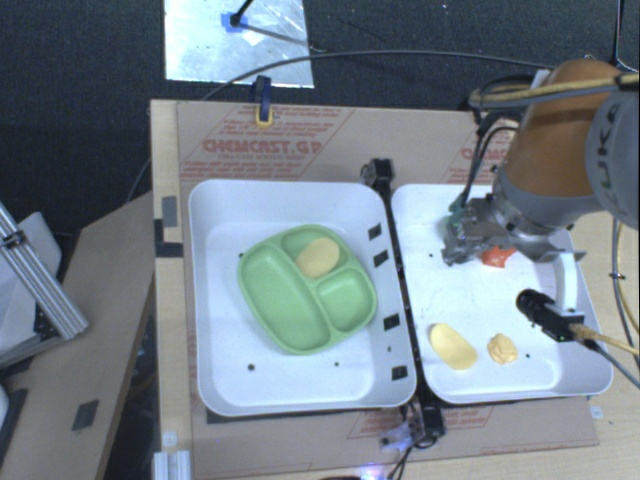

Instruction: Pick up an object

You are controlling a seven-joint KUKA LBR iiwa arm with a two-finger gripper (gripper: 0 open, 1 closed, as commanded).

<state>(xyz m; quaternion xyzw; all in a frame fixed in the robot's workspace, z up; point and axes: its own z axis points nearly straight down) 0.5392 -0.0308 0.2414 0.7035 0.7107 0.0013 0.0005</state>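
Open or clenched, I cannot tell — I should centre over the red piece (497, 257) just right of me.

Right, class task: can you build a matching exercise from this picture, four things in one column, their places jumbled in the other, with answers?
Things:
1. green plate
2. pale yellow piece
3. red thing
4. flat yellow piece

Places:
A. in the right bin, right next to the tool
B. on the floor of the left bin
C. in the right bin, near its edge closest to the camera
D. in a small compartment of the plate

Pairs: 1-B, 2-D, 3-A, 4-C.
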